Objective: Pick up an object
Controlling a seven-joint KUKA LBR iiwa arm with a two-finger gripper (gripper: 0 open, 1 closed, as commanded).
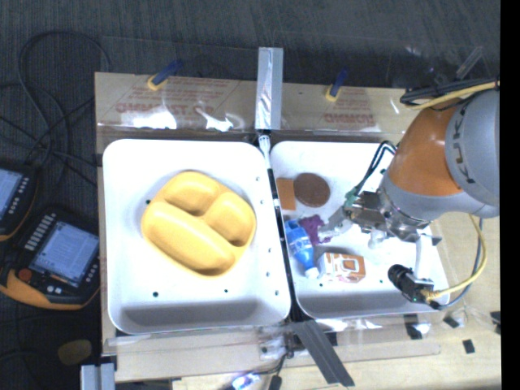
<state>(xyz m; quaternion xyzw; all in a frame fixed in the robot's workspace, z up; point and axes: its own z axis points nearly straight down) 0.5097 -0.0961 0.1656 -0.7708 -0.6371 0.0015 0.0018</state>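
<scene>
End effector [351, 211]: two-finger unit on the grey arm with the orange band [426, 157], reaching in from the right and hanging low over the right shallow white bin [357, 154]; whether it is open or closed cannot be told, and nothing is showing as held.

Purple crumpled item [318, 223]: lying just beside the end effector tip, to its left; the likeliest candidate.

Blue plastic bottle-like object [300, 246]: lying near the bin's left wall, touching the purple item.

Orange-and-white small carton [342, 267]: lying below the end effector, near the front wall.

Brown round disc [311, 190]: resting toward the back, beside an orange flat card [285, 192].

Large yellow rounded soft object [198, 222]: sitting alone in the left white bin [130, 299], well apart.

Desk [114, 104]: carrying both bins.

Progress: the approach is looking under way; grasp and lift are remaining, judging by every object lying in its bin.
</scene>
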